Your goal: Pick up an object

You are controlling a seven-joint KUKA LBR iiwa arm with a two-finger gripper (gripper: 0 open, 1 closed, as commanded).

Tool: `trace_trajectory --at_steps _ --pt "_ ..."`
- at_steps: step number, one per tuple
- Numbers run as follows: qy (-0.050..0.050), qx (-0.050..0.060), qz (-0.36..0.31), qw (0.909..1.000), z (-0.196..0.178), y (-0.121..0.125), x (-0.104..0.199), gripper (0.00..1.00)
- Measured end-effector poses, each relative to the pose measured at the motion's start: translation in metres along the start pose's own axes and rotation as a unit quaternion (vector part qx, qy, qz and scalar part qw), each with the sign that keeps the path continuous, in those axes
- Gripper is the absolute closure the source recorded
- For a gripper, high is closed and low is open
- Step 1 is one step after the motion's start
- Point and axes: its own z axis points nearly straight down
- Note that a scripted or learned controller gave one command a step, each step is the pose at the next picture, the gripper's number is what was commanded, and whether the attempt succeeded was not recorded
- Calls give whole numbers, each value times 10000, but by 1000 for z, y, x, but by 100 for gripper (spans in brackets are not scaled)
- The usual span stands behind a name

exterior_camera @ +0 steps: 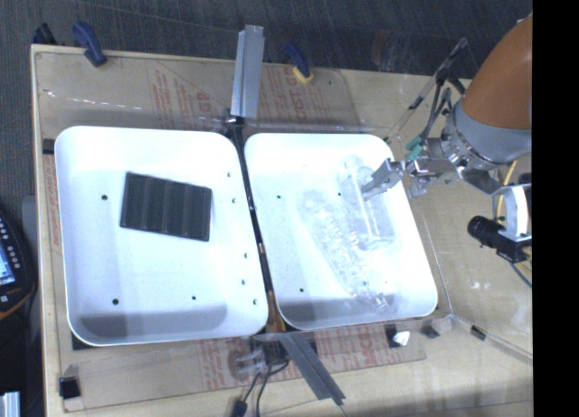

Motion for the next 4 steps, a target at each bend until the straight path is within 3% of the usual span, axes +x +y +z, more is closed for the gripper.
trace_trajectory --at_steps 1,3,4 --pt "5 20 136 9999 2 -9 -1 0" --pt "7 6 -361 9993 -2 -7 0 0" --pt "-9 -12 -13 10000 -29 -20 -2 0"
